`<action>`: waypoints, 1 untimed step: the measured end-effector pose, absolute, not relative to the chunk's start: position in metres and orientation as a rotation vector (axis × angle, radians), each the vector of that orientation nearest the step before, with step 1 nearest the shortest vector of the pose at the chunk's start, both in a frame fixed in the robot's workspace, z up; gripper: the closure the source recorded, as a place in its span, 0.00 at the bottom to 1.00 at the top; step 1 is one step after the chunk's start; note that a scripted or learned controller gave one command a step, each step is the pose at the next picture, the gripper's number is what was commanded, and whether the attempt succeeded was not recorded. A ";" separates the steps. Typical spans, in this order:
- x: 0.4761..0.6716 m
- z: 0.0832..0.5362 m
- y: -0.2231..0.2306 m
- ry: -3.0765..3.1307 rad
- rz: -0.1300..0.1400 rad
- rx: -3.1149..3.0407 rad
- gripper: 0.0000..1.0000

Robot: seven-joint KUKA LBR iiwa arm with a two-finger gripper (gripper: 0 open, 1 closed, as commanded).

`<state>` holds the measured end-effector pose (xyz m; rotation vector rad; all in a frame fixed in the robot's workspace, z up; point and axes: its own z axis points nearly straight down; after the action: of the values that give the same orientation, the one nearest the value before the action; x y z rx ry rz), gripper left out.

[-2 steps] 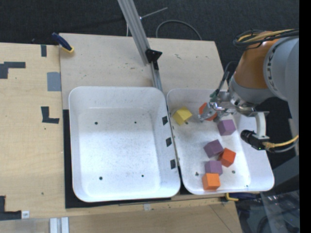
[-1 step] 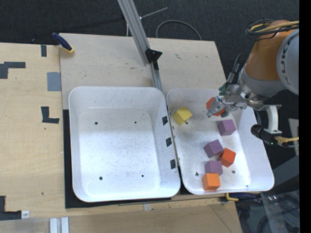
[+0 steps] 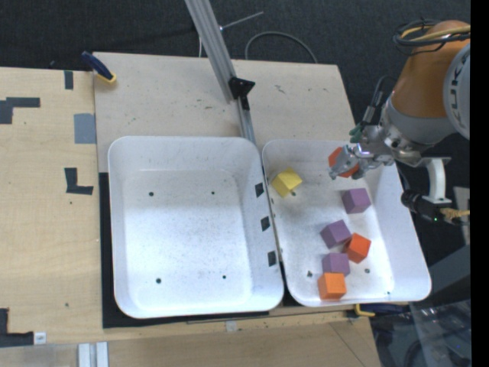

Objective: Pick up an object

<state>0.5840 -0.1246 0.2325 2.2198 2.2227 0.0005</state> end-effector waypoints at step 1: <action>0.602 0.229 -0.080 2.230 0.000 2.216 1.00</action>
<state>0.6015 -0.0797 0.2285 2.2162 2.2298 -0.0001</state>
